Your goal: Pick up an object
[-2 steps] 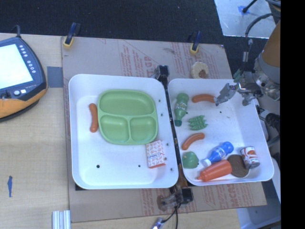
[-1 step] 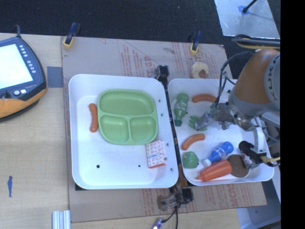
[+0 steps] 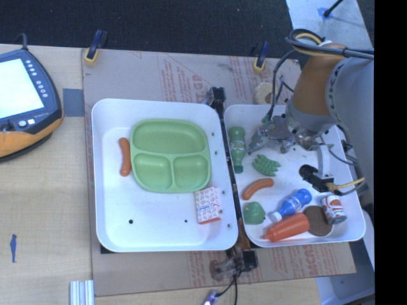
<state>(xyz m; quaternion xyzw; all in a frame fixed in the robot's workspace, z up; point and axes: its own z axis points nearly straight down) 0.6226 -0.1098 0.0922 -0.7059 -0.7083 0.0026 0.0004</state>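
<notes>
Right bin (image 3: 356,234) holds carrot (image 3: 287,228), bottle (image 3: 291,204), sausage (image 3: 257,186); left bin (image 3: 105,170) holds green tray (image 3: 170,155); end effector (image 3: 273,138) state unclear.

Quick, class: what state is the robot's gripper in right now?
Two-finger gripper: cannot be told; it sits low over the right shallow white bin, above the green toy bottle.

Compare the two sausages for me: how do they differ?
The sausage in the left bin lies straight, end-on up the view, beside the green tray. The sausage in the right bin is curved, lies slanted, and sits among other toys below the green bottle. Both are orange-red and alike in size.
</notes>
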